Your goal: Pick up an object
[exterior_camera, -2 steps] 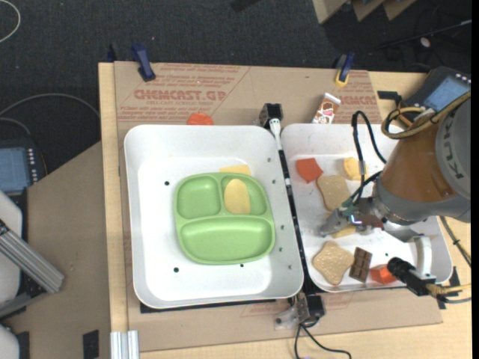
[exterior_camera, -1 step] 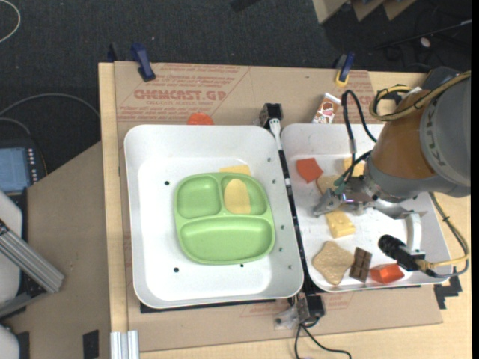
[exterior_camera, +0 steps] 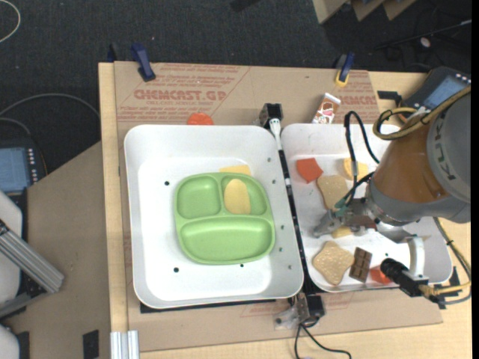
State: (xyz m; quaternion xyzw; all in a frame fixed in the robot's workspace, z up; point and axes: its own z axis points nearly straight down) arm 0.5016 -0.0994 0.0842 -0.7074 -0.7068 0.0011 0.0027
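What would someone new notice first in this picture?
The green tray in the middle of the left bin, with a yellow piece in its upper right compartment. Then the grey and orange arm reaching over the right bin, above scattered food pieces such as a red block and a cracker.

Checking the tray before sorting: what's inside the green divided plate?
The green divided plate holds one pale yellow piece in its upper right compartment. A second yellow piece pokes out behind its rim, partly hidden.
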